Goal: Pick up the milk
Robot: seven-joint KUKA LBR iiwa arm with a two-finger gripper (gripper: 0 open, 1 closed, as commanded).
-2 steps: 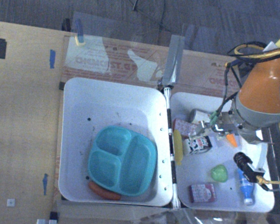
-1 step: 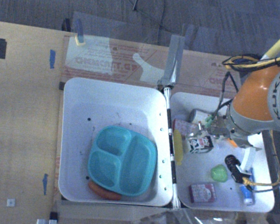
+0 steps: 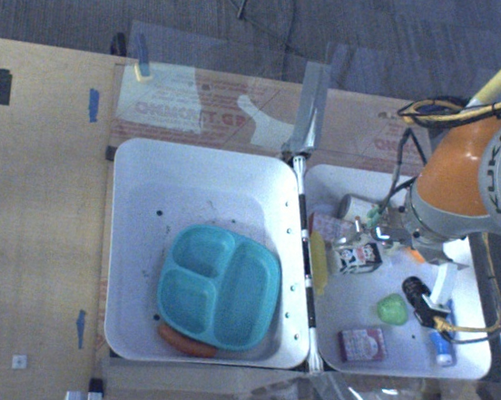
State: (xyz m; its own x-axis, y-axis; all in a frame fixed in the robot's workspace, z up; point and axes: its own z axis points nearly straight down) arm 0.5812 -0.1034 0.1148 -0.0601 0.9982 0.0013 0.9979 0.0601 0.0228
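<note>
The milk is a small white carton with black patches, lying on its side in the right bin, near that bin's middle left. My gripper hangs under the grey wrist and orange band, just up and to the right of the carton and close to it. The wrist hides most of the gripper. Nothing is visibly held.
Around the milk in the right bin lie a yellow stick-like item, a pinkish packet, a grey can, a green lump, a pink box and a blue item. The left bin holds a teal divided plate over a red sausage.
</note>
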